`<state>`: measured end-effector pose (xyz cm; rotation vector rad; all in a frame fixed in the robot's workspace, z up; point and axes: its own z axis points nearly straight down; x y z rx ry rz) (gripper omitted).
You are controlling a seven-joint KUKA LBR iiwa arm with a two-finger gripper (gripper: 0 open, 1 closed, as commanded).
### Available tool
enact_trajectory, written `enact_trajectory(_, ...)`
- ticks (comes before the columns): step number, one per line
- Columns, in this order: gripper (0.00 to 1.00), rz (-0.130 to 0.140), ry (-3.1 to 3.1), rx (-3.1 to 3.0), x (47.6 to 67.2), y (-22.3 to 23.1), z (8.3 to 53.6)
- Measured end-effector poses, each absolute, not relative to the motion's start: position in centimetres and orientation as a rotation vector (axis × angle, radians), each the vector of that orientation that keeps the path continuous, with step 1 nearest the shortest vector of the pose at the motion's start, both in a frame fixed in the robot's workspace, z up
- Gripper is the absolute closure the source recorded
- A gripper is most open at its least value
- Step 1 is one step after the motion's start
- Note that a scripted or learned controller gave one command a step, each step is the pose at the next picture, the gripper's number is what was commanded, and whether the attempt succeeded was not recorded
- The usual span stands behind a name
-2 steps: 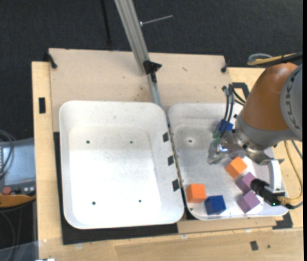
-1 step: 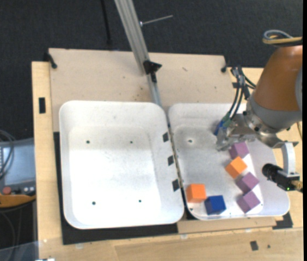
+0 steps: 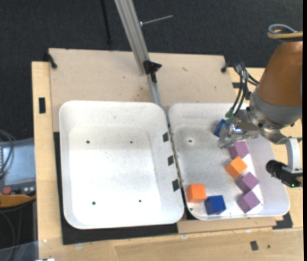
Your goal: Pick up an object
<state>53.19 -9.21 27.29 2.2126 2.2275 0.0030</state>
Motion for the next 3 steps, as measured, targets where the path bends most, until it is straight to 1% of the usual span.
enact_trajectory(1, 1.0, -0.002, 2.229, 2.216, 53.9, -4.5, 25.7)
enact_trajectory(2, 1.0, 0.003, 2.23, 2.213, 54.6, 0.6, 26.2)
enact_trajectory(3, 1.0, 0.001, 2.23, 2.214, 54.1, 5.6, 26.0)
